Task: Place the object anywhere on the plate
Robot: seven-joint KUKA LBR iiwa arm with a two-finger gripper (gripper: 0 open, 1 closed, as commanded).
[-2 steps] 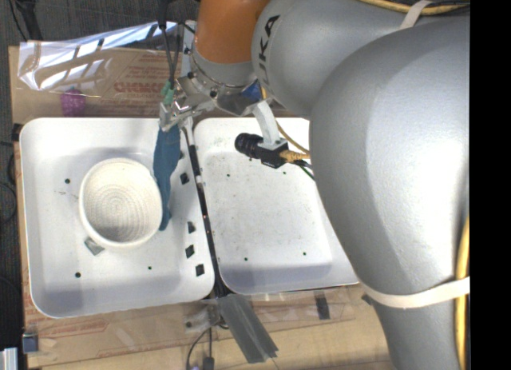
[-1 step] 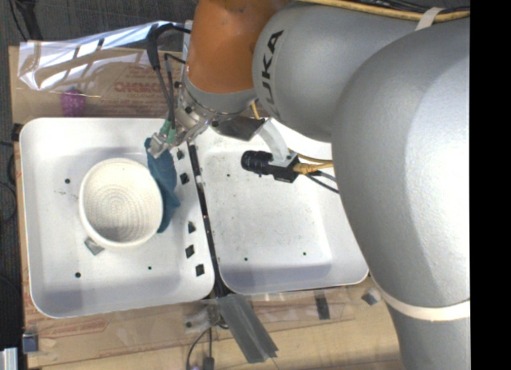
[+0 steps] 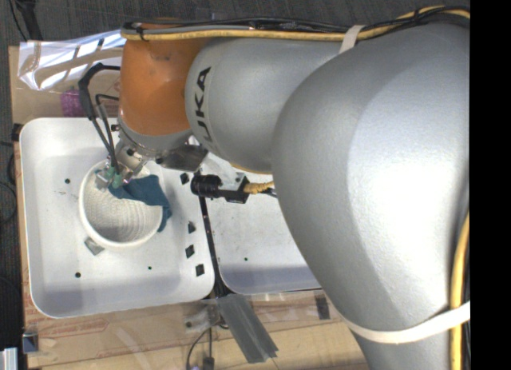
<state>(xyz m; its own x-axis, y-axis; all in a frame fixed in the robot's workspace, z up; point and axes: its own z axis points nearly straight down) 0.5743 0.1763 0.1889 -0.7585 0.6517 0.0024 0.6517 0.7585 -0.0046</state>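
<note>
The camera view shows the big grey arm (image 3: 359,161) coming in from the right and stretching over both white bins. Its orange band (image 3: 156,81) sits above the left bin (image 3: 48,280). The gripper (image 3: 120,170) points down at the upper right edge of the white plate (image 3: 120,216). A dark blue cloth (image 3: 148,192) hangs just under the gripper. It is soft and crumpled, and it lies over the plate's right rim, partly on the plate. The gripper touches the cloth's top end.
</note>
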